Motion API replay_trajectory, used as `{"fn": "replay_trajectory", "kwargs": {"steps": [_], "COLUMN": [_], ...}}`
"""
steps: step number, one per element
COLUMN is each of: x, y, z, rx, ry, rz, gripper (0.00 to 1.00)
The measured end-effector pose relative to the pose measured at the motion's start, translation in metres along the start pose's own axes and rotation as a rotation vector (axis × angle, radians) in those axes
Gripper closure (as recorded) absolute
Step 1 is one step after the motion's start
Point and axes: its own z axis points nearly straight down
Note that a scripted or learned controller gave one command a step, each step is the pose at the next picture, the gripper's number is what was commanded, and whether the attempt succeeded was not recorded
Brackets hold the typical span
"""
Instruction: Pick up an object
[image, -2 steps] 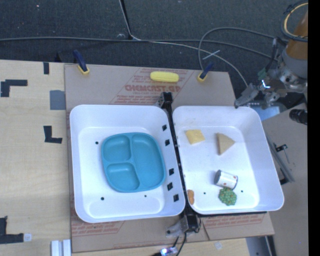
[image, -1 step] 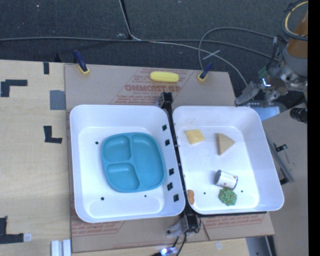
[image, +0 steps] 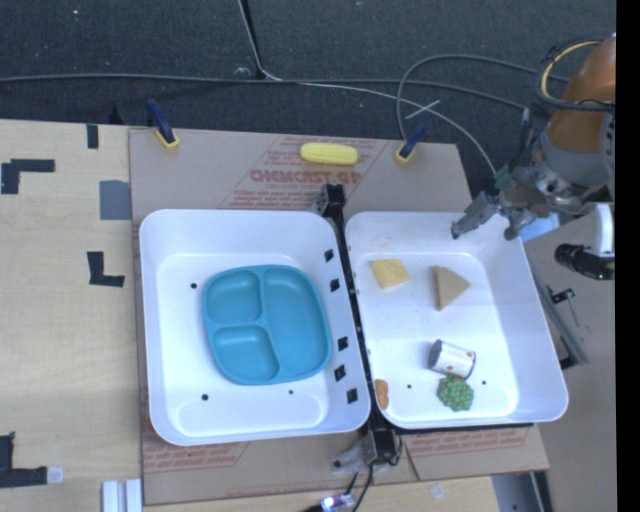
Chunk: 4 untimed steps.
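You've got two white bins (image: 160, 300) on brown cardboard (image: 200, 170) with red lettering. The left one has a light blue divided plate (image: 266, 323). In the right one you'll see a pale yellow square (image: 389, 273), a tan wedge (image: 450, 287), a white and dark can (image: 452, 357) and a green clump (image: 456, 395). There's a yellow piece (image: 328, 153) on the cardboard, and the arm (image: 583, 95) is grey and orange.

Right bin (image: 520, 300) has a yellow square chunk (image: 390, 273) next to a tan wedge (image: 450, 287), plus a little white can (image: 452, 357) on its side touching green broccoli (image: 456, 394).
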Motion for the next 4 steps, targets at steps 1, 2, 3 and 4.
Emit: {"fn": "replay_trajectory", "kwargs": {"steps": [1,2,3,4], "x": [0.004,0.003,0.003,0.006], "y": [-0.011,-0.003,-0.002,-0.008], "z": [0.054,0.102,0.088,0.042], "rx": [0.001,-0.001,-0.005,-0.009], "ry": [0.0,-0.001,-0.003,0.0], "rz": [0.0,-0.002,-0.003,0.0], "gripper": [0.0,0.0,1.0,1.0]}}
